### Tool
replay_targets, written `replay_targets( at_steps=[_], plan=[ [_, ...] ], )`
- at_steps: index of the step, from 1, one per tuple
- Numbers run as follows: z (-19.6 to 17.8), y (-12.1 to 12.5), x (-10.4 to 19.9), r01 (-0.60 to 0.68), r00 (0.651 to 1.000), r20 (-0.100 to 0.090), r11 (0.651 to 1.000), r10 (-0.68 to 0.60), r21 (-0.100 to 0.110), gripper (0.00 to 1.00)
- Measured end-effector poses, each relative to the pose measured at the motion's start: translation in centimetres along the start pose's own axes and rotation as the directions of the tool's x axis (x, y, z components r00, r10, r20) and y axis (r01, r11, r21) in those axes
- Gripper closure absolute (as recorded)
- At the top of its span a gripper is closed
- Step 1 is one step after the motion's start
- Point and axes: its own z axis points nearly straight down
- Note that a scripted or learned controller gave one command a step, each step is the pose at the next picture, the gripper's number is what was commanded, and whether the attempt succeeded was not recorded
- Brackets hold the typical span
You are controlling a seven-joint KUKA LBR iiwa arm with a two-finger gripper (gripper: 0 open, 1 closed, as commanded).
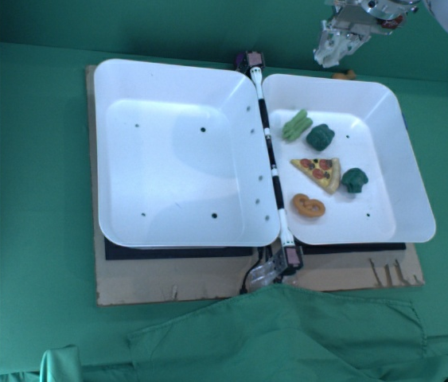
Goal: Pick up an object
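The right bin [399,213] holds several toy foods: a light green bean pod [296,124], a dark green pepper [320,137], a pizza slice [319,171], a dark green broccoli piece [355,180] and an orange pretzel [308,206]. My gripper [335,50] hangs high above the back edge of the right bin, well clear of all of them. Nothing shows between its fingers. A small orange thing [344,75] lies just behind the bin's back rim, below the gripper.
The left bin [128,213] sits beside the right one, with a black and white divider rod [267,150] between them. Both rest on cardboard [168,285] over green cloth. A folded green cloth [287,341] bunches at the front.
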Motion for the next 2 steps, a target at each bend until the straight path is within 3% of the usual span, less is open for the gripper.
replay_targets(
  at_steps=[1, 2],
  plan=[
    [4.3, -3.7, -9.1, -0.009, 1.0, 0.001, 1.0, 0.009, 0.014, 1.0],
    [10.7, -3.9, -9.7, -0.001, 1.0, -0.001, 1.0, 0.001, 0.014, 1.0]
  ],
)
